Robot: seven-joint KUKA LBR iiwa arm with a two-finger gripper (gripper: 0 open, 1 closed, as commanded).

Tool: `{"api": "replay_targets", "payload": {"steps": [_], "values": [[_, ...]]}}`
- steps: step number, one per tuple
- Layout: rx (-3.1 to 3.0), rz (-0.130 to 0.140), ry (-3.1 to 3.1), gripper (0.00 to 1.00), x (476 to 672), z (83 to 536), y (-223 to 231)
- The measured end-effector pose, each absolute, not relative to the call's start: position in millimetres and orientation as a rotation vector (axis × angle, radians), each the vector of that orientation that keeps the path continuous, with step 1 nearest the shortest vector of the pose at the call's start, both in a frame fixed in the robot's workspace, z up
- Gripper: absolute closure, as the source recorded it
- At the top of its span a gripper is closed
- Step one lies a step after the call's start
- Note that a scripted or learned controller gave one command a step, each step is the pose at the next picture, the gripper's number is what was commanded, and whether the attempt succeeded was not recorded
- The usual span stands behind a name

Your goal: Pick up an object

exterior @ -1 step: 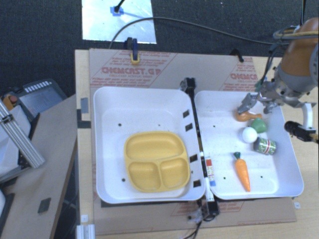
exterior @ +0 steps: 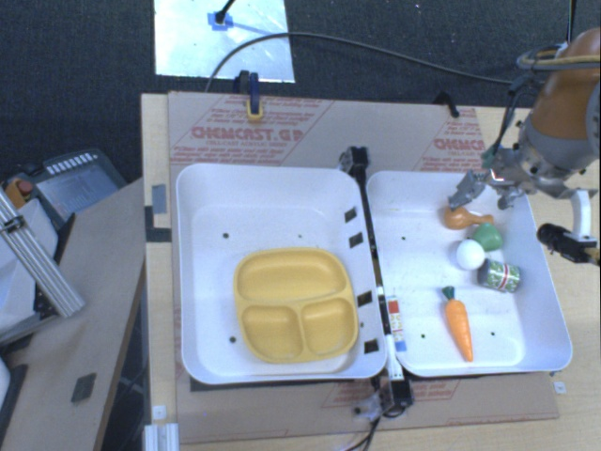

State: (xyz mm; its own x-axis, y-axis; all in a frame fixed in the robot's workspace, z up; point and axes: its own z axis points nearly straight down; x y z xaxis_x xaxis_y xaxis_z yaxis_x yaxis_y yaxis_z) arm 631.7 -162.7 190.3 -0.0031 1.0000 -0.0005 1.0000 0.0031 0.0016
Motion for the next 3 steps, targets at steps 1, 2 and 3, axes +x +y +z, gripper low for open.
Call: {"api": "replay_targets", "payload": {"steps": [1, 2, 3], "values": [[2.22, -0.002, 2.224, 0.0, 635.3, 147.0, -167.5], [2.221, -0.002, 2.224, 0.0, 639.0, 87.3, -173.0], [2.217, 0.001, 2.223, 0.0, 640.1, 85.3, -172.6]]}}
